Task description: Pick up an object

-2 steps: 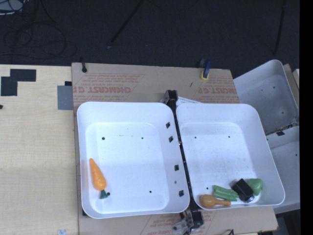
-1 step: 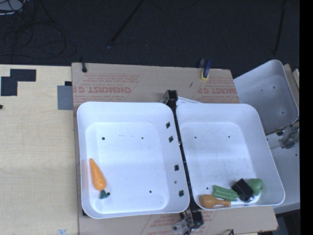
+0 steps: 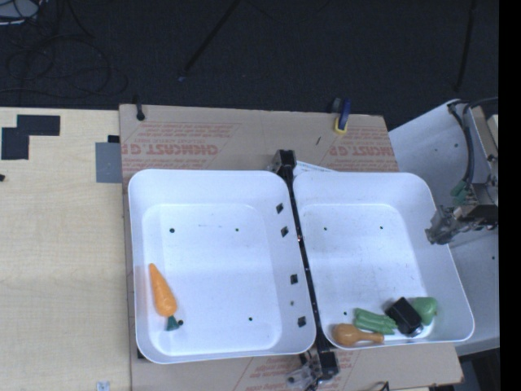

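The left bin (image 3: 203, 194) has a wide bare floor across its upper and right parts; the only obstacle there is an orange carrot (image 3: 162, 291) lying against the lower left wall. The right bin (image 3: 366, 194) is open over its upper and middle floor. Its lower right corner is crowded: a green vegetable (image 3: 374, 321), a black block (image 3: 404, 315), a green piece (image 3: 425, 306) and an orange-tan gourd (image 3: 356, 335) lie touching or just beside one another. A black divider strip (image 3: 298, 255) runs between the bins.

Pale wooden bench (image 3: 57, 283), cardboard sheet (image 3: 244, 141), dark cabled floor (image 3: 244, 39) behind.
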Controlling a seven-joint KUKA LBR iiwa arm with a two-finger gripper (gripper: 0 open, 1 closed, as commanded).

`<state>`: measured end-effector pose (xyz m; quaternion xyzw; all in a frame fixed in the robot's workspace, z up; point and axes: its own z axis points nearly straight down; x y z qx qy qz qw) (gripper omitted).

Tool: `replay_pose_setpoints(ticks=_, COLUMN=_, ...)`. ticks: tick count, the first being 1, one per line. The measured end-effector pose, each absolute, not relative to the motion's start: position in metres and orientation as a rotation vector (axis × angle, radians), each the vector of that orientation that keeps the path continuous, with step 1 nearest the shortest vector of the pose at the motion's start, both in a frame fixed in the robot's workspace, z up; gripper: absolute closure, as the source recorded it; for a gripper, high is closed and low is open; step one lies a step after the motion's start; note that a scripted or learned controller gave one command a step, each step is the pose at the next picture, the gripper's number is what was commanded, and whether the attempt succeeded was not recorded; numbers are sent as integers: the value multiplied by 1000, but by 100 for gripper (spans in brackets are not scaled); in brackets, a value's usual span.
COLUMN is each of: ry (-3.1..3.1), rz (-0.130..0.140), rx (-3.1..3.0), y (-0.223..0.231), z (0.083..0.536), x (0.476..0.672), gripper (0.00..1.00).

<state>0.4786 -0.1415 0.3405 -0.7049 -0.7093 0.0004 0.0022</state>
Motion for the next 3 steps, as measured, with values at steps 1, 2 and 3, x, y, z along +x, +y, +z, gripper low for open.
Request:
replay_pose_setpoints(ticks=1, ry=-2212, rz=8, rx=-2223, y=-201, z=284, x=474, gripper=100)
replay_pose_setpoints(ticks=2, ry=-2228, rz=-3, rx=-2218, y=-161, z=330, x=485, gripper=100)
replay_pose_setpoints(ticks=3, ry=-2212, rz=8, rx=-2223, y=-213, z=281, x=474, gripper=100)
